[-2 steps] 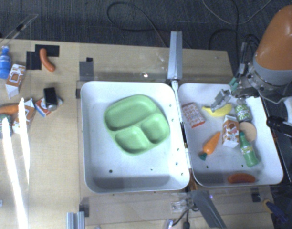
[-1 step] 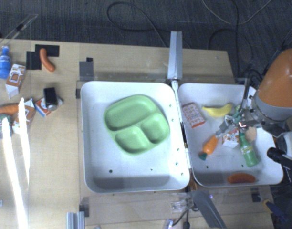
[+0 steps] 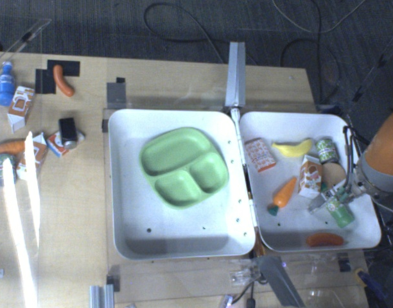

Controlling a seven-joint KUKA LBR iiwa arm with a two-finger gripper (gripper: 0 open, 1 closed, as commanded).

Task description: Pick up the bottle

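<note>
Reaching into the right bin [image 3: 376, 233], the gripper [image 3: 332, 199] sits at the green bottle [image 3: 341, 213]; whether its fingers have closed cannot be told, so lifting remains.

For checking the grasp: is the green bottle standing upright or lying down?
Lying down. The green bottle lies on its side on the right bin's floor, beside the gripper.

The green bottle [image 3: 341, 213] lies tilted near the right bin's [image 3: 376, 233] lower right corner.
</note>
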